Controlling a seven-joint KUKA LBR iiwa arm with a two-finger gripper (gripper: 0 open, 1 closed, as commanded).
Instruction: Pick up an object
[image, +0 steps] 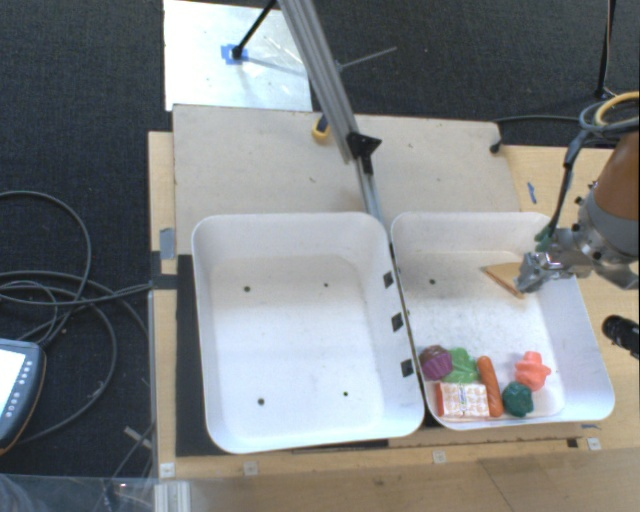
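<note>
1. Objects for picking lie bunched at the near end of the right bin (570, 330), against its front wall: a small white and orange box (463, 400), a dark green lump (518, 399), an orange carrot-shaped piece (488, 379) lying lengthwise, a purple piece (436, 363) touching a light green one (462, 361), and a coral-coloured toy (532, 369) nearest the right wall.
2. Left bin (290, 330) sits just beside the right one — their inner walls touch along a line marked by small black clips.
3. Farther back in the right bin, well apart from the cluster, a flat tan wedge-shaped piece (503, 277) rests on the floor near the right wall.
4. Claw (531, 274) hangs at that wedge's right end, its metal tips at the wedge's edge; whether the tips are spread or pinched cannot be told, nor whether they actually touch the wedge.
5. Behind the claw the grey arm runs off to the right, with its orange band (628, 170) above the wrist and cables looping over it.
6. Beyond both bins lies a bare pale board (270, 160) on the wooden surface (160, 170) — a slanted grey pole (325, 70) crosses above it toward the far edge.
7. Off to the left, black cables (60, 290) curl on dark carpet, beside the corner of a handheld screen (15, 385).
</note>
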